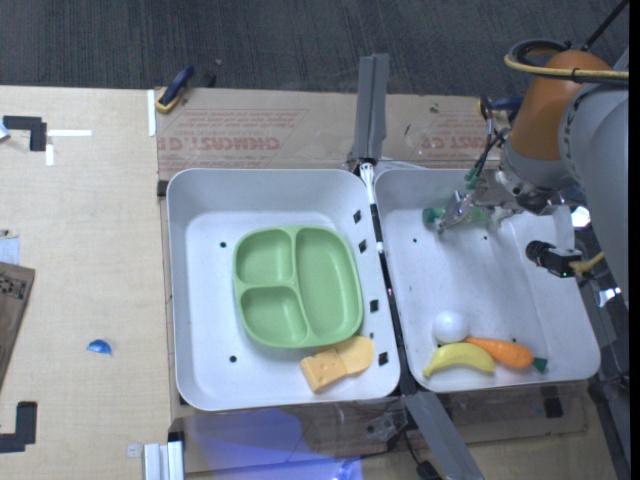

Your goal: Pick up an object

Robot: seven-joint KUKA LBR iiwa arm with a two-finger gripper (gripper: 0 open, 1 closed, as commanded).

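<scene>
**Hanging over the right bin's far end, nothing picked yet**

My gripper point(455, 213) sits above the far part of the right bin point(560, 368), close to the wall it shares with the left bin point(200, 368). I reach in from the right, so my wrist angles down across that bin's upper corner. From this high, slanted look the tips are small and tangled with cables, and I cannot tell what state the gripper is in; I see no object in it.

The things I could pick lie at the opposite, near end of the same bin. A white ball point(449, 324) rests just above a yellow banana point(459, 359), and an orange carrot point(503, 352) lies beside the banana, touching or almost touching it. They cluster against the near wall, probably because loose things settle there. That crowding matters: I judge that a descent on the banana risks nudging the ball or carrot.

In the left bin, a green divided plate point(298, 286) lies flat in the middle, and a yellow wedge, perhaps cheese point(335, 363), is tucked against its near edge, partly leaning on the rim.

I judge the pick has barely started: I am well apart from every candidate and must travel toward the near wall first.
</scene>
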